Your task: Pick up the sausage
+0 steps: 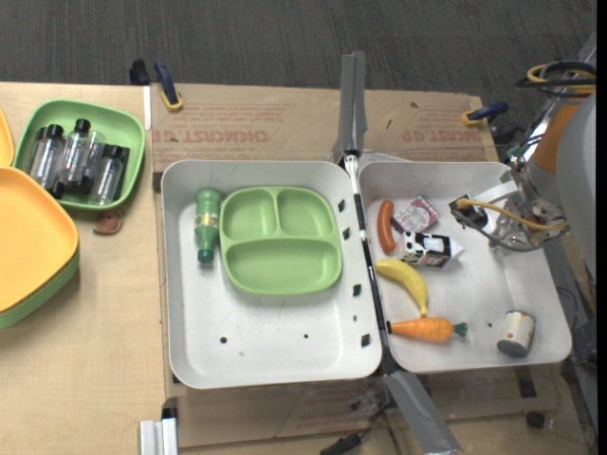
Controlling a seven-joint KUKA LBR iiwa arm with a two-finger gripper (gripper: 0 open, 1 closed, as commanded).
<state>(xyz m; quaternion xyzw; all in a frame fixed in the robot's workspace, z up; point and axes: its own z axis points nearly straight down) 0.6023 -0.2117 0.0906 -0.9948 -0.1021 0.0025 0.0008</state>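
Red-orange and glossy, the sausage [385, 226] lies in the right bin [474, 297], close to the bin's left wall, the side next to the left bin [275, 339]. Its long axis runs nearly straight up and down the view, parallel to that wall. The gripper [515, 227] of the single arm hangs over the same bin's right half, so the sausage lies well off toward the view's left of it. Between the two are a crinkled pink packet [414, 214], just beside the sausage's upper end, and a small black-and-white carton [429, 249] lower down. Whether the gripper stands open or closed cannot be told, since cabling and wrist hardware mask it. Below the sausage lies a curved yellow banana [406, 282], near its lower end but seemingly not touching. Further down are an orange carrot [425, 329] with a green stub and a short pale cylinder [515, 334], perhaps a can. The left bin holds a matte green divided plate [281, 240] with a green bottle [207, 224] beside it. The coming move probably calls for travel leftward past packet and carton, then a grasp across the sausage's short width.
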